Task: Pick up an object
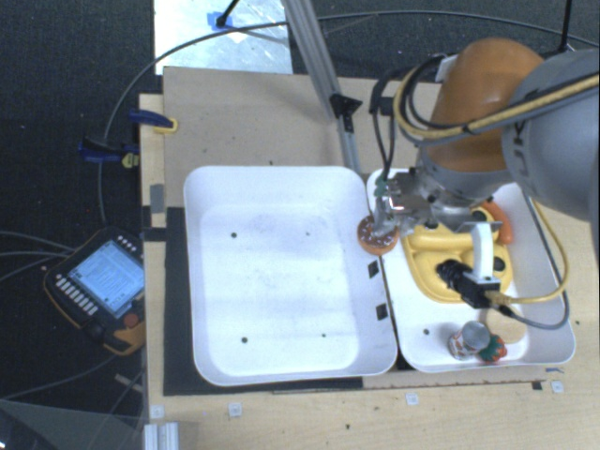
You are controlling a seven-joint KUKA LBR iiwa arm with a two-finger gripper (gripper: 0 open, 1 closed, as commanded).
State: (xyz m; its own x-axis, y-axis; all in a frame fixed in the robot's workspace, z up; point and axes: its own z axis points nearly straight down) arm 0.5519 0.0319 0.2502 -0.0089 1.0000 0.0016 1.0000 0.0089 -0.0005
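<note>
My gripper [380, 225] hangs over the rim between the two white bins, with the orange-banded wrist behind it to the right. A small brown round object [377, 240] sits at its fingertips, pinched between them and raised over the rim. In the right bin [553, 336] a yellow object [427, 251] lies partly under the arm, with an orange piece [502, 221] beside it. Near the right bin's front edge rests a small silvery item with green and red parts [474, 342].
The left bin [281, 171] stands next to the right one on a tan bench. A slanted metal pole [319, 54] crosses the back of the bench. A teach pendant [98, 284] lies off the bench at left, and clamps [150, 120] grip the back left edge.
</note>
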